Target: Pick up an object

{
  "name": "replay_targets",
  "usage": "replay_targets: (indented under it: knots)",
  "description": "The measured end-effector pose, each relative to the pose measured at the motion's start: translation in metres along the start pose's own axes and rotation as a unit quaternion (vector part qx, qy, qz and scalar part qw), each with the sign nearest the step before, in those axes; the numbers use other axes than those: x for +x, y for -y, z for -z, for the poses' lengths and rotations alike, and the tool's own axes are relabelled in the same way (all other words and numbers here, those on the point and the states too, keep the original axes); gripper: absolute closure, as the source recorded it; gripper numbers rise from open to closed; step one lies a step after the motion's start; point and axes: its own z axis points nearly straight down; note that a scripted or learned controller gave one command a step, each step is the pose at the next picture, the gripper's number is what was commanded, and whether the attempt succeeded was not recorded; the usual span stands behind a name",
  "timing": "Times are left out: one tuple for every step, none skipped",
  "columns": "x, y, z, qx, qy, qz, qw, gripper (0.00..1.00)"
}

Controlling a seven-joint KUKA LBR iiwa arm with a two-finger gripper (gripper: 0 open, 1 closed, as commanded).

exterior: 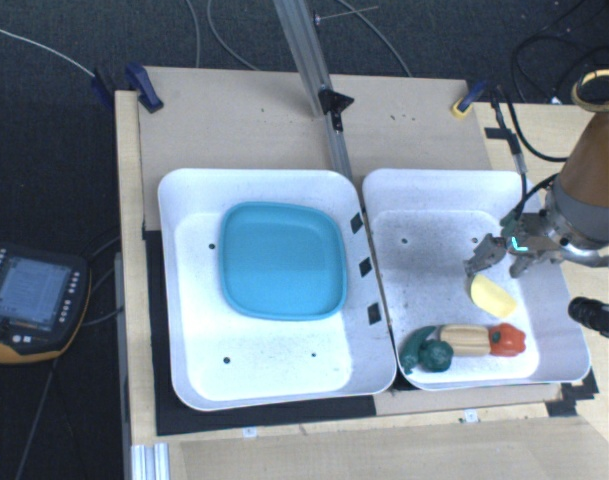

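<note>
My gripper (506,260) hangs over the right part of the right bin (424,193), just above a pale yellow block (492,295). Its fingers (481,259) are spread open, with nothing between them. Along the bin's front edge lie a dark green lump (427,353), a tan wooden piece (465,340) and a red piece (507,340), touching one another in a row. The yellow block lies just behind that row, apart from the fingertips.
A light blue square plate (282,260) fills the middle of the left bin (189,268). A metal pole (306,38) slants down to the wall between the bins. A handheld pendant (29,298) lies off the bench at the left.
</note>
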Motion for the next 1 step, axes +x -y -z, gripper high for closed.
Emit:
replay_targets:
  knots:
    - [0.0000, 0.0000, -0.0001, 0.000, 0.000, 0.000, 1.0000, 0.00]
